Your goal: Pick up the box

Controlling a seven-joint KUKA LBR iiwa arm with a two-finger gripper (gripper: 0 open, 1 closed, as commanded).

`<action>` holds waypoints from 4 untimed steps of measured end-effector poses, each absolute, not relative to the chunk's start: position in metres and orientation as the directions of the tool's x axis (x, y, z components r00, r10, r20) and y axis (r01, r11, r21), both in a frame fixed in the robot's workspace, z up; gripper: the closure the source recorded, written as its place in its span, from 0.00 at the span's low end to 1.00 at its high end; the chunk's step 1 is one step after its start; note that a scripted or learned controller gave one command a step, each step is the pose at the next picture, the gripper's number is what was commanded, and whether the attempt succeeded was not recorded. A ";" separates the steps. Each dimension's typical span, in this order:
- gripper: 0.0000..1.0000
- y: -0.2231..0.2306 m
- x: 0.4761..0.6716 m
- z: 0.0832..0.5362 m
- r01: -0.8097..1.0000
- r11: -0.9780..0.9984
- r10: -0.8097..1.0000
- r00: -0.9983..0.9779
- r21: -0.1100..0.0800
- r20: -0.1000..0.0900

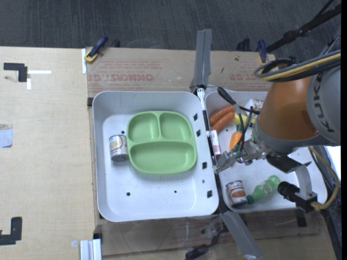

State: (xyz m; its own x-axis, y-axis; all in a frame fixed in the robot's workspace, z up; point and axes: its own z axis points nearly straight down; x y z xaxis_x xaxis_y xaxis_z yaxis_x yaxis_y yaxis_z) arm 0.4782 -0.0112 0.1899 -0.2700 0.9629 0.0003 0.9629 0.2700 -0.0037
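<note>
While looking down at the bench (43, 145), can make out two shallow white bins side by side on a sheet of printed cardboard (146, 69). Near the middle of the left bin (108, 199): a green divided plate (161, 142), flat on its base. Just beside its left rim, clear of the bin wall: a small can (117, 148). Along the wall between the bins: a slim white and pink stick (213, 142), lengthwise.

Over the right bin (250, 173): the grey arm (287, 112), reaching in from the right and hiding much of the floor under its orange band. Low at its left end, near the dividing wall: the gripper (230, 158), hanging above bare bin floor. Cannot tell whether released or clenched, with metal parts and cables crowding that spot. Can see nothing held there.

As for the box (253, 105): probably the pale printed thing peeking out at the arm's upper edge, toward the far side of the right bin, mostly covered. Cannot tell its full shape or how it lies. Well apart from the gripper, with two carrots (222, 115) between them, one near the far wall and one closer to the gripper.

Toward the near wall: a second can (236, 193), with a green bottle (264, 189) on its side, touching or almost touching it. On the bench's far edge, up left: a blue and yellow clamp (97, 46).
</note>
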 end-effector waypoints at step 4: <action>0.00 -0.147 0.478 0.091 0.734 0.679 0.734 -0.679 0.000 0.000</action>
